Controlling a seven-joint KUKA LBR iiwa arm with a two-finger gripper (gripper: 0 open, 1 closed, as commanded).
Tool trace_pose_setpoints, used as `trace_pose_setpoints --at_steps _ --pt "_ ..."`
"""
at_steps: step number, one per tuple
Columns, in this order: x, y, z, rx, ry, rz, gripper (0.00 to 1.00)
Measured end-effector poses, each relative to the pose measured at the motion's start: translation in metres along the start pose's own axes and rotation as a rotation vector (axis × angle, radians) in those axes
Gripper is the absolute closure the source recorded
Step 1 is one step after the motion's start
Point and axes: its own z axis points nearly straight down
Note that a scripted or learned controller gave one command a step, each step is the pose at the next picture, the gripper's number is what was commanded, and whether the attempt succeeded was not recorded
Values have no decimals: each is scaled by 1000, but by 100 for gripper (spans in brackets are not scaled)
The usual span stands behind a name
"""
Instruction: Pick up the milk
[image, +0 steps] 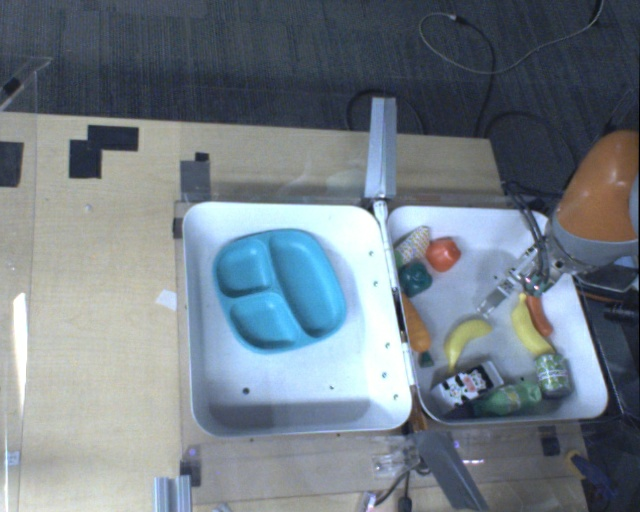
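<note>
Honestly, our tool (508, 288) looks spread open with nothing in it, so we'd drop toward the lower-right milk (466, 384), dodging the banana (464, 337).

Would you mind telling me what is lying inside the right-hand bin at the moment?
The right bin holds the milk, a green bottle, a can, two bananas, a carrot and more toy food. The gripper covers part of its floor.
</note>
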Motion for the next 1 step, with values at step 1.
trace_pose_setpoints --at_steps 1 --pt "-13 75 17 4 8 -169 0"
